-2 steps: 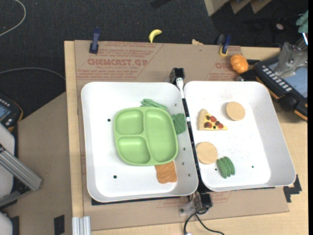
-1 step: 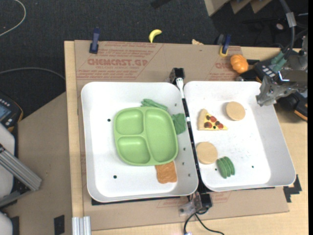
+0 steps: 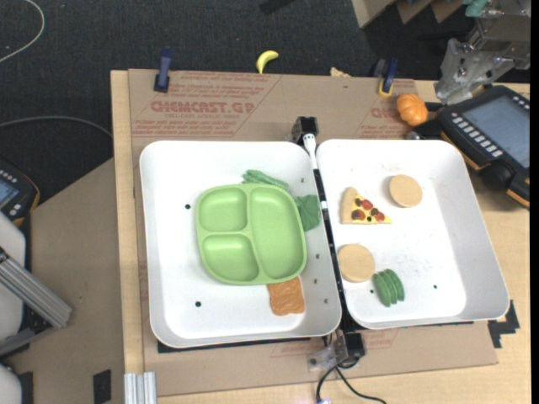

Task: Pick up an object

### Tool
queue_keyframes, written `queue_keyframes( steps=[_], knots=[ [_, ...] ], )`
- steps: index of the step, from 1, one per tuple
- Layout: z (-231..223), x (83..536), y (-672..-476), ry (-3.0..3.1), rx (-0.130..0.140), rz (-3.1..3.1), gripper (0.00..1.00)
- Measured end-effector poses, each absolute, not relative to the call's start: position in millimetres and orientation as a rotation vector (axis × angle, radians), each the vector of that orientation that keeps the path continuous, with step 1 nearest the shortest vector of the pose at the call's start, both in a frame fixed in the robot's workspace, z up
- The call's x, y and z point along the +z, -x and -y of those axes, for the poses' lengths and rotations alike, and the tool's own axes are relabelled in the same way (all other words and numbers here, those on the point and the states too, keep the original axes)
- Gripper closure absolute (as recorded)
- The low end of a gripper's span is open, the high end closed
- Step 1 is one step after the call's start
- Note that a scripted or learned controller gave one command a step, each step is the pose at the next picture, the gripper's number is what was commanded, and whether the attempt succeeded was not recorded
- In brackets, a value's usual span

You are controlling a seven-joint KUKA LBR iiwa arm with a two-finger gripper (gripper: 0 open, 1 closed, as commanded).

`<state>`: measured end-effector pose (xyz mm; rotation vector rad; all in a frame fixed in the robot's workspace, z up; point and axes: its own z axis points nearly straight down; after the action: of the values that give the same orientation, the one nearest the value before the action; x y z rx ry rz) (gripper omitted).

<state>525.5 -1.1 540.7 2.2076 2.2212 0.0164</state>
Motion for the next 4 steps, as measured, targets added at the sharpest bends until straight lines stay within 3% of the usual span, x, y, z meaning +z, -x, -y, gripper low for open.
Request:
queue_keyframes(
  steps=[1, 2, 3, 4],
  knots=[
    [16, 431, -488.9, -2.232, -0.015, -2.224, 1.00],
    [8, 362, -478.1, -2.228, -0.010, -2.225, 1.00],
    [-5, 527, -480.0, -2.208, 0.026, -2.214, 1.00],
    [-10, 447, -479.0, -2.226, -0.009, -2.224, 1.00]
  ],
)
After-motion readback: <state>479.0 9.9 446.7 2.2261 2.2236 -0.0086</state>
